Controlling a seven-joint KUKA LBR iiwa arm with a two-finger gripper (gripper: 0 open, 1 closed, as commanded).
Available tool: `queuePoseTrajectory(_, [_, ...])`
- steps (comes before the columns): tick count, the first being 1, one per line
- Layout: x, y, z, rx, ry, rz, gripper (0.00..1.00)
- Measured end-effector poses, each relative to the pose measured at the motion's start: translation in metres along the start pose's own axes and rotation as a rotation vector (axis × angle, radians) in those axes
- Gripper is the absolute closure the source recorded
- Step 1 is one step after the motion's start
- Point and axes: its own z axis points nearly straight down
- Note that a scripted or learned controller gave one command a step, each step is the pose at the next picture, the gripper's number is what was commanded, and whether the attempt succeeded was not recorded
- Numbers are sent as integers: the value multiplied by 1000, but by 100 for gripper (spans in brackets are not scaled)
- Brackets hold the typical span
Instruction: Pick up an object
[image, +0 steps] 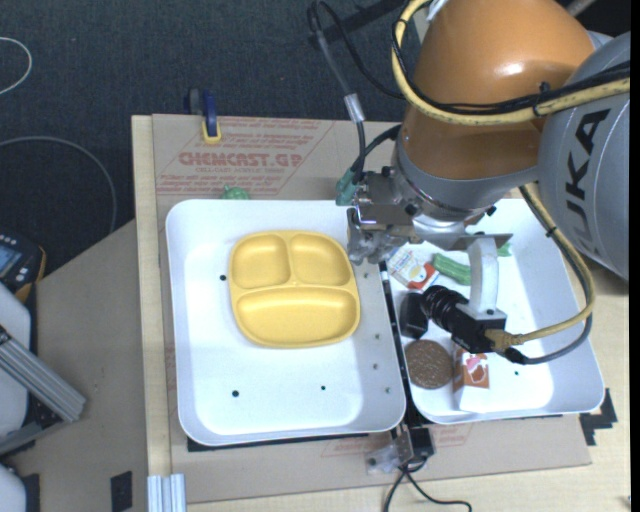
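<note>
The gripper hangs low over the place where the two bins meet, near their far ends. It is made of bare grey metal with small screws and edges. From this angle the big orange and grey wrist covers much of it, and I cannot tell if it is wide or narrow, or if anything is inside it.

The left bin is smooth white plastic with rounded corners and a few small dark dots on its floor. In it lies a yellow plate, matt plastic, shaped as a soft rectangle and divided in three hollow parts: two small ones on the far side and one long one on the near side.

The right bin is of the same white plastic and holds the small things. A flat brown disc with a rough, dull surface lies near the dividing wall. Just right of it is a small packet, white with a red mark, glossy like foil. Farther back, close under the gripper, a crumpled white and red wrapper lies beside a green piece, perhaps plastic.

Both bins stand on a brown cardboard sheet with red printed letters.
</note>
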Motion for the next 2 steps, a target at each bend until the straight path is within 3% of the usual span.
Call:
queuePoseTrajectory(1, [-66,-10,57,26,-10,12,100])
queuePoseTrajectory(2, [-4,-17,53,18,-6,-2,100])
